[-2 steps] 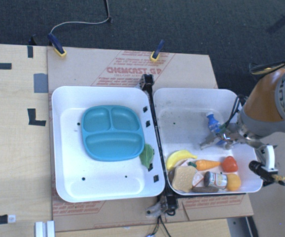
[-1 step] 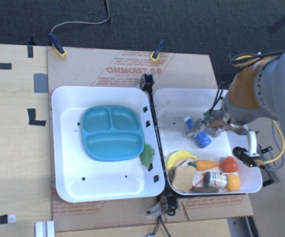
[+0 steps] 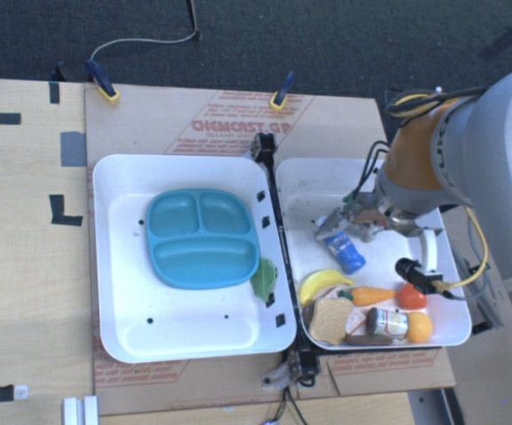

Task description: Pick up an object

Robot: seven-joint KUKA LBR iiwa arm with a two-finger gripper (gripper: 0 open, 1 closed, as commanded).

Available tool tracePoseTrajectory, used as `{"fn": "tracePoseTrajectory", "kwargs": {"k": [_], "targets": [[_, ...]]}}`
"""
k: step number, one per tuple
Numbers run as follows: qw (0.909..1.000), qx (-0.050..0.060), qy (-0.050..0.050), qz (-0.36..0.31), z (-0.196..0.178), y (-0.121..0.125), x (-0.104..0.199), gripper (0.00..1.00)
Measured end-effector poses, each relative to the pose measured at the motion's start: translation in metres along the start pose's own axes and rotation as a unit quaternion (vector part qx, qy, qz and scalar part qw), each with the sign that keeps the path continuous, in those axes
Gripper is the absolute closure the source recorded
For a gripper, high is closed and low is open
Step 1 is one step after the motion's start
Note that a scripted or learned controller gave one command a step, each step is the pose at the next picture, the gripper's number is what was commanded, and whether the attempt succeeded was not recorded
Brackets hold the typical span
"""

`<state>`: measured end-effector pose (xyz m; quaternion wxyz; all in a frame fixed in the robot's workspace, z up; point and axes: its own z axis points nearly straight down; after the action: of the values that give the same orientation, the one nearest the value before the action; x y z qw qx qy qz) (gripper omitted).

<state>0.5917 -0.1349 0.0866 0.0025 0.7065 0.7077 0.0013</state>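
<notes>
My gripper [image 3: 337,226] is low in the right bin [image 3: 314,180], near its middle, at the end of the grey arm with the orange band [image 3: 411,158]. A small blue object [image 3: 350,256] lies right below and in front of the gripper, close to it or touching it. Along the bin's front lie a yellow banana [image 3: 323,282], a carrot [image 3: 372,296], a red tomato [image 3: 410,297], a slice of bread [image 3: 329,320], a small can [image 3: 387,323] and an orange fruit [image 3: 422,327].
The left bin [image 3: 105,264] holds a blue divided plate [image 3: 203,237]. A green leafy piece [image 3: 265,279] rests at that bin's right wall. Cables loop around the wrist on the right. Two clamps pin the cardboard sheet [image 3: 229,122] at the back.
</notes>
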Motion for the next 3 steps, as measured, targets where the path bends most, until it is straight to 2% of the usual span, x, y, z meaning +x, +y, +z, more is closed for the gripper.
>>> {"fn": "tracePoseTrajectory", "kwargs": {"k": [1,2,3], "targets": [[1.0,-0.001,-0.001,0.0,-0.011,0.0,-0.001,1.0],[1.0,0.003,0.001,0.0,-0.107,-0.038,0.07,1.0],[1.0,0.003,0.001,0.0,-0.106,-0.039,0.07,0.0]]}}
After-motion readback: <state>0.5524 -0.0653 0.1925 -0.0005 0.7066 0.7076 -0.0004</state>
